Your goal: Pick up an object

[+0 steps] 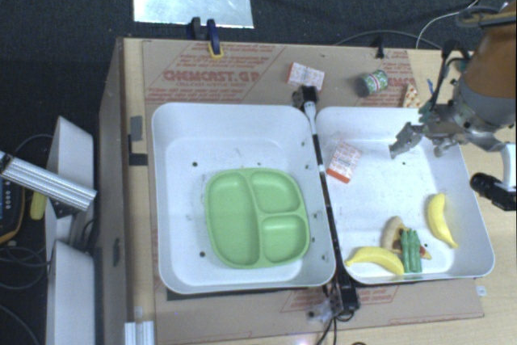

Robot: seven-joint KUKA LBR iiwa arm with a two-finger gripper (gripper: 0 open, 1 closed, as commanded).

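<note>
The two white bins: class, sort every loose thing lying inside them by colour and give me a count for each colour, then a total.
Yellow: 2, a banana and a second banana
Green: 2, the divided plate and a small green item
Brown: 1, a brownish item
White and red: 1, a packet
Total: 6

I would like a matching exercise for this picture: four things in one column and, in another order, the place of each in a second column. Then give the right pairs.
Things:
1. green divided plate
2. small can
3. red and white packet
4. gripper

Places:
A. on the cardboard behind the right bin
B. in the left bin
C. above the far right part of the right bin
D. in the right bin, near the divider between the bins

Pairs: 1-B, 2-A, 3-D, 4-C
</note>
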